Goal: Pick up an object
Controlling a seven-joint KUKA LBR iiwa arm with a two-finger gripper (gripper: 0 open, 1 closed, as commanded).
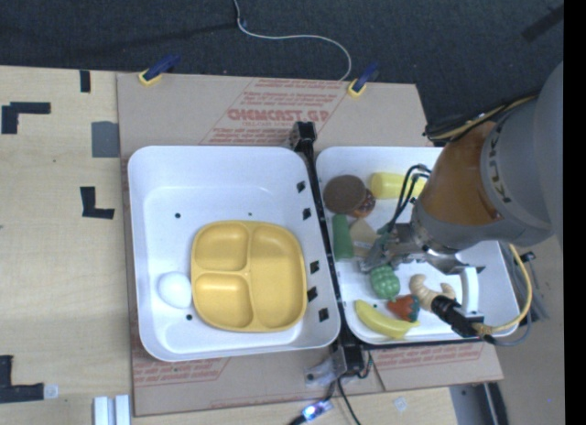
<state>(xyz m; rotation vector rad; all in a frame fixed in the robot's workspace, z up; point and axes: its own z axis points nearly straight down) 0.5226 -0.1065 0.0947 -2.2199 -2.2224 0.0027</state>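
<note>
The bench (55, 231) carries two white bins. The left bin (146, 185) has a yellow plate (248, 276) and a white egg (174, 289). The hand (389, 254) hangs low in the right bin (499, 299) among toy foods, just above a green toy (384, 281); whether it is apart or together, nobody can tell. A banana (382, 321) lies nearby.

Divided plate (248, 276) and egg (174, 289) in left bin (151, 176); banana (383, 321) in right bin (499, 309)

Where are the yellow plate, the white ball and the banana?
yellow plate (248, 276): camera view, on its central divider.
white ball (174, 289): camera view, middle of the ball.
banana (382, 321): camera view, middle of its curve.
</note>
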